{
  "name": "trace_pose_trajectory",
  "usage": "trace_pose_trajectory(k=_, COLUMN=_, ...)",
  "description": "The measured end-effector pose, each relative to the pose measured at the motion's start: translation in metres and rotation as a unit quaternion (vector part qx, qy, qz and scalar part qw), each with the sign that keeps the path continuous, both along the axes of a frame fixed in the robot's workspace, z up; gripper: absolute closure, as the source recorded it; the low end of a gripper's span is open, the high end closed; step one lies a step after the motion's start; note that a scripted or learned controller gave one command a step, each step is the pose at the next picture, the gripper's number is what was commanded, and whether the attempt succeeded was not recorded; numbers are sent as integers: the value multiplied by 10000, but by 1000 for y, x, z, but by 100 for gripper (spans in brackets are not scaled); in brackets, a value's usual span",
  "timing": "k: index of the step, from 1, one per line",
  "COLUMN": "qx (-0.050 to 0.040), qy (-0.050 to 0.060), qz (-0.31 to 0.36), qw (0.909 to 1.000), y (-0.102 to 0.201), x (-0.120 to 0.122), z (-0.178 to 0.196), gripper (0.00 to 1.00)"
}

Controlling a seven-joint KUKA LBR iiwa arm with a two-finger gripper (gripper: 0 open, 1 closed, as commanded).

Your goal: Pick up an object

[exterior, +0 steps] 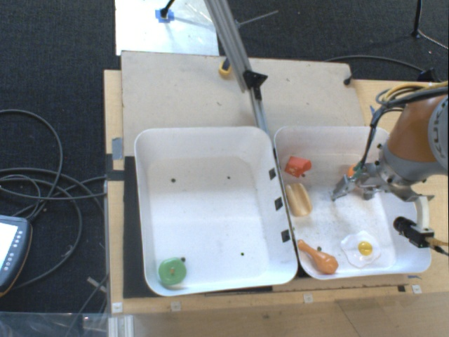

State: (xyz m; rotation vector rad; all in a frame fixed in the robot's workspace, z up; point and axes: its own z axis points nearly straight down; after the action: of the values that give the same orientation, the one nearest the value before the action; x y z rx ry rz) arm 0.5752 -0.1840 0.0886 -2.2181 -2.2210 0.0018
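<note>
Reaching in from the right, the grey arm (414, 142) with its orange band sets its pincer (345, 188) low inside the right bin (330, 140), over bare floor near the bin's middle; whether the pincer is released or clenched cannot be told from this angle, and nothing shows between its tips. Four things lie in that bin: a red block (298, 165) near the dividing wall, a bread roll (299, 199) just below it, a carrot (318, 256) at the front edge, and a fried egg (363, 249) to the carrot's right. A green disc (172, 271) lies in the front left corner of the left bin (203, 142). Both bins rest on the bench (210, 69).
</note>
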Motion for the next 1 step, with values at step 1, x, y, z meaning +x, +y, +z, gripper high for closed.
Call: trace_pose_trajectory(k=1, qx=-7, qy=-32, qz=-3, qw=10000, y=-1, x=2, z=13, gripper=100)
